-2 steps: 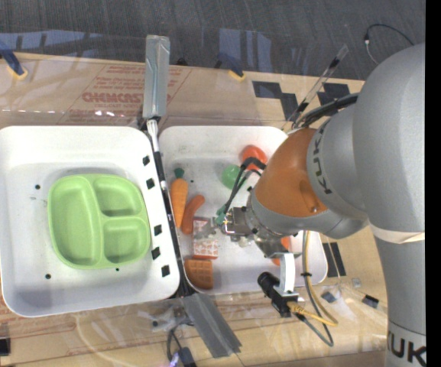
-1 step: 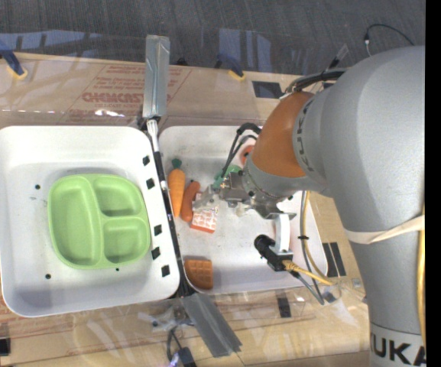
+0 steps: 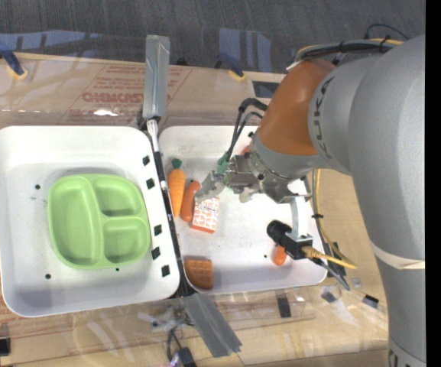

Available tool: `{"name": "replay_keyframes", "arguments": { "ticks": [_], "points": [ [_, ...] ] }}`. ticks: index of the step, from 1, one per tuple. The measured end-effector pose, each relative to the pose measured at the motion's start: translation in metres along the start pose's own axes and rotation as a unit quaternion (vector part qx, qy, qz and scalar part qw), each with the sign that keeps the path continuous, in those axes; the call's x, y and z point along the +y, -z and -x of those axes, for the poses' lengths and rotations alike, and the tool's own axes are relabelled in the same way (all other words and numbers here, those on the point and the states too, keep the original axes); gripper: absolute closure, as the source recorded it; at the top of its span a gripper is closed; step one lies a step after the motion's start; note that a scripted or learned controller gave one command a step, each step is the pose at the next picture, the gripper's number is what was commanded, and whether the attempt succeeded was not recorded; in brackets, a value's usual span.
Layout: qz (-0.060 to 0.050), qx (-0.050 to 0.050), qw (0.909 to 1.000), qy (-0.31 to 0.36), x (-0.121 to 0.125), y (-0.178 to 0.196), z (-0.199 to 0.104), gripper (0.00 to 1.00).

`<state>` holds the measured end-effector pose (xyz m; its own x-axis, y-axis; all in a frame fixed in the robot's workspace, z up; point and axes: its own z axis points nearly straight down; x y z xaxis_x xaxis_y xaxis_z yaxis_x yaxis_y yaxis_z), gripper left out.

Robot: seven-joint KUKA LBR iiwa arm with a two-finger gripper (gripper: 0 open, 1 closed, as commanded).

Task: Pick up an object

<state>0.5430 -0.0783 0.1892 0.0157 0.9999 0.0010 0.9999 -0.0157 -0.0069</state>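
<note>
Gripper over the packet in the right bin

Gripper hangs at the end of the arm, which reaches in from the view's right and covers much of the right bin. Whether the tool is wide, narrow or closed on anything cannot be told: its tip is small and dark against the bin floor, and nothing can be seen gripped in it.

Just below the gripper in the view lies the packet, orange and white, flat on the bin floor. It looks very close to the tool, though contact cannot be judged from this angle. Just beside the gripper, on the view's left, are two carrots, lying side by side and running up and down the view; the nearer one touches or almost touches the packet's edge.

Farther below the gripper, near the bin's lower left corner, sits a brown piece. Below the gripper and to the view's right is a small orange piece, partly hidden under the wrist.

Well to the left of the gripper, past the wall between the bins, the left bin holds a green divided plate.
</note>
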Motion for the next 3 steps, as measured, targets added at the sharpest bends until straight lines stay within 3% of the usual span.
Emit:
{"name": "replay_keyframes", "arguments": {
  "ticks": [1, 2, 3],
  "points": [
    [0.001, -0.001, 0.9996, 0.03, 0.03, -0.098, 0.034, 0.0],
    [-0.005, 0.001, 0.9995, 0.032, 0.028, -0.094, 0.033, 1.0],
    [0.0, 0.0, 0.9955, 0.095, 0.068, 0.0, -0.003, 1.0]
  ]
}}
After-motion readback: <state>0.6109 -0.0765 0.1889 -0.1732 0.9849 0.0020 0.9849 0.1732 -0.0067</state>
